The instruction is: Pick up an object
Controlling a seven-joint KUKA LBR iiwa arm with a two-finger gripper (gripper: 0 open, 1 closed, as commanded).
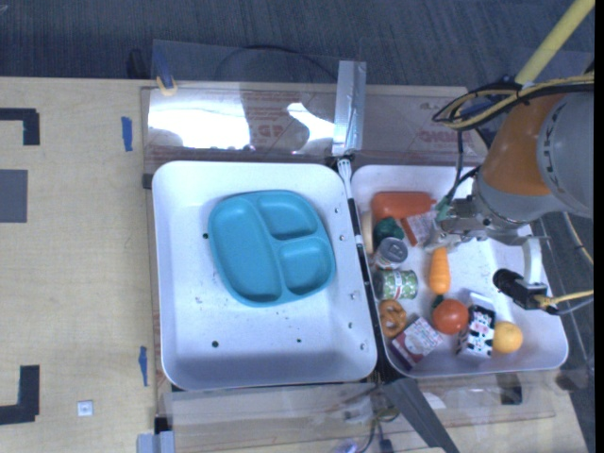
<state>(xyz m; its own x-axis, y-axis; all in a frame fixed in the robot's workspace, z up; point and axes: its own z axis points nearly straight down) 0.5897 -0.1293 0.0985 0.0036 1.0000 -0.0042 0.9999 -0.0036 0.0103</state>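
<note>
Pale wooden bench (75,281) carries two white bins side by side. Left bin (179,347) holds one blue divided plate (272,246), lying flat near its centre, slightly toward the far edge. Right bin (557,352) is crowded.

Arm (543,159) comes in over the right bin's right edge, orange band (514,154) above the bin's far right corner, wrist bent down and toward the left. Gripper (451,223) sits low over the right bin's far half, near the middle. Cannot tell if the gripper is spread or closed, and nothing is visibly clamped in it.

Pickable things are all in the right bin, none lifted:
- orange-red packet (401,203) by the far edge, just left of the gripper
- carrot (439,270) upright in view, just below the gripper, mid-bin
- tomato (451,316) near the carrot's near end
- black-and-white box (480,328) just right of the tomato, near edge
- lemon (508,337) touching that box, toward the near right corner
- red-and-white wrapper (420,340) at the near edge
- green-labelled jar (398,284) along the left edge
- silver-topped can (392,250) just beyond the jar
- pretzel (393,316) near the near left corner
</note>
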